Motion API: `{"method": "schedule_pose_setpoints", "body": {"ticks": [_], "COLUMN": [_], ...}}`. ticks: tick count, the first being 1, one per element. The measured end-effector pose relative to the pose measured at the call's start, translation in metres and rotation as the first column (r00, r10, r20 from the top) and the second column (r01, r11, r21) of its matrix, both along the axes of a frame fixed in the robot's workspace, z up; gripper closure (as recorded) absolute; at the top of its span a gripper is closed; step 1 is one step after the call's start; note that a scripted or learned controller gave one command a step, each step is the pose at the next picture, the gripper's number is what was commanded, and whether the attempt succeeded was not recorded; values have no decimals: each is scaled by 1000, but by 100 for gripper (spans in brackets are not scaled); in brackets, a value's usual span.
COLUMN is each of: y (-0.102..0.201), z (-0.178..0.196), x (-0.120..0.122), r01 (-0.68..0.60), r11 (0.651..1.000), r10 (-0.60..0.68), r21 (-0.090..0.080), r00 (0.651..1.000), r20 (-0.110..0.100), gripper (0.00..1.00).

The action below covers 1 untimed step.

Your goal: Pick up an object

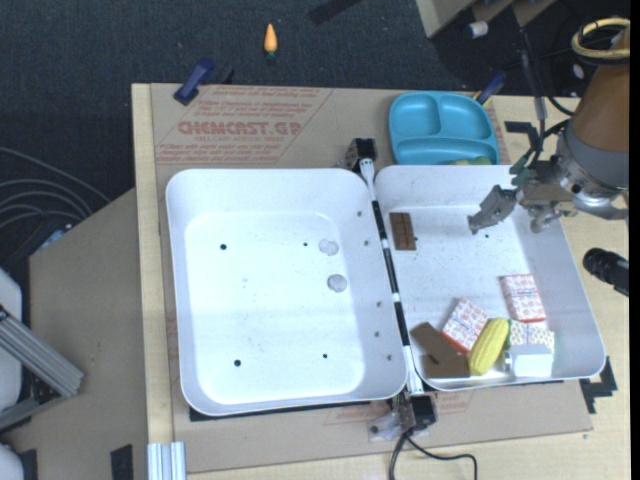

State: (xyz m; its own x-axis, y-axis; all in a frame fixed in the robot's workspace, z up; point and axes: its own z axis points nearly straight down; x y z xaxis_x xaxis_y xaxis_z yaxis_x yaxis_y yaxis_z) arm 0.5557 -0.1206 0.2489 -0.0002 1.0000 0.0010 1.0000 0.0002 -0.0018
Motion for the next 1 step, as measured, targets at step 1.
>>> {"method": "schedule_pose_setpoints", "body": {"ticks": [1], "y": [-18], "z": [-117], "x": [0], "r01": [1], "r11": [1000], "r10": [-1], "r21": [0], "r00": [1000], "r20": [-1], "gripper": [0]}}
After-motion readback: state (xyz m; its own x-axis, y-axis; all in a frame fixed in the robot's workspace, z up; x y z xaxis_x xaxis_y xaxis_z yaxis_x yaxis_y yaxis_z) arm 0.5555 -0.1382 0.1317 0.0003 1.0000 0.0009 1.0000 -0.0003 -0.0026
